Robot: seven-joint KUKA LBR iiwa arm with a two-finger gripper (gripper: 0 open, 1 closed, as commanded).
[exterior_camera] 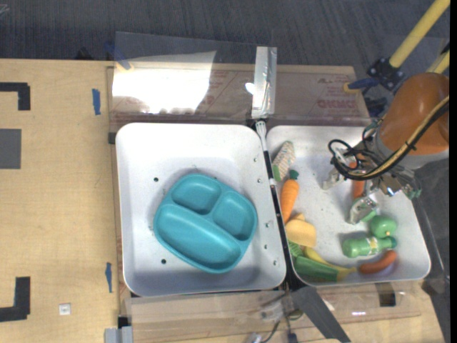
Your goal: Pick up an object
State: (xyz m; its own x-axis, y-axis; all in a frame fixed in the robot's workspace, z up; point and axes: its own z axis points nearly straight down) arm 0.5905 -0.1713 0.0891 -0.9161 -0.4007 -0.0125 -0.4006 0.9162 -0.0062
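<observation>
My gripper (348,194) is low over the right bin (421,263), near its back right part, under the orange-banded wrist. Its two metal fingers (363,208) stand wide apart, so it is open. A small orange piece (357,189) shows between them, and I cannot tell whether either finger touches it. Just in front of the gripper lie a green toy (382,226) and a green bottle-shaped toy (365,246), with a red sausage (378,264) nearer the front wall. A carrot (288,195) lies along the bin's left side.
The left bin (136,148) holds a teal divided plate (206,221). On the right bin's left side lie a pale corn-like toy (284,157), a yellow wedge (300,231), a dark green vegetable (308,266) and a yellow banana (330,264). Black cables (350,156) loop by the wrist.
</observation>
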